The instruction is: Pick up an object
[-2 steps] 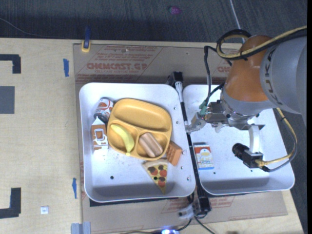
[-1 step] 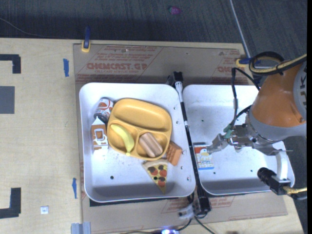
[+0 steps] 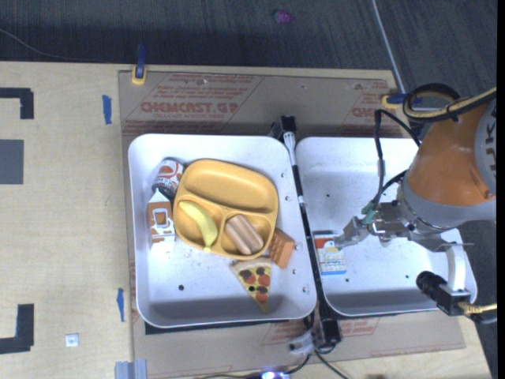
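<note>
A dark carpeted floor borders a pale wooden bench on which a brown board printed with red lettering carries two shallow white bins side by side. The left bin holds a yellow divided plate with a toy banana and a toy hot dog in its compartments. A small can lies at the plate's upper left, an orange-and-white carton just below it, a brown cracker-like piece at the plate's lower right, and a toy pizza slice nearer the bin's front. In the right bin, a small white card with red and blue print lies by the left wall. The end effector hangs just above and right of that card; whether it is open or closed cannot be told.
</note>
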### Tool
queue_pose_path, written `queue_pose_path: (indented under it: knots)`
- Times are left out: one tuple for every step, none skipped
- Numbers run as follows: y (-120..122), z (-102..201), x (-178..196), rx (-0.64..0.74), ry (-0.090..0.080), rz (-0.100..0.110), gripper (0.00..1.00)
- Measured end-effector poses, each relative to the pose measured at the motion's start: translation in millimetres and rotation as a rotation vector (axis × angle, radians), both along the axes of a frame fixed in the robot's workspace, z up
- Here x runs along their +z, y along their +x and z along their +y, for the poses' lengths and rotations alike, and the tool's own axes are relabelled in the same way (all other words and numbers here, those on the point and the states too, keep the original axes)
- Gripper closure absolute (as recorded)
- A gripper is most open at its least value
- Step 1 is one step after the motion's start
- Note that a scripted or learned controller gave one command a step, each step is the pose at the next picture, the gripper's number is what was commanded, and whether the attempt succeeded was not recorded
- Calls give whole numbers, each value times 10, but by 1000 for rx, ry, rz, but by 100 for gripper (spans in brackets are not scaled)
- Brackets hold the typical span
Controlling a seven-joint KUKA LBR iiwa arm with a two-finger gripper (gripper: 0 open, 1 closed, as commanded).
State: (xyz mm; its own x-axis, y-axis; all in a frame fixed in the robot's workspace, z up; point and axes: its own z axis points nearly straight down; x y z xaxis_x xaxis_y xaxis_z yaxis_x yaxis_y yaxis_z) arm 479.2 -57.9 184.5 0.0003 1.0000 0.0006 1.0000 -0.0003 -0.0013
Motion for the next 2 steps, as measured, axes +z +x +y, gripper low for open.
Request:
queue_pose_path:
  knots:
    - [0,0,0,0,0,0,0]
    - [1,-558,-909,1,0,-2,0]
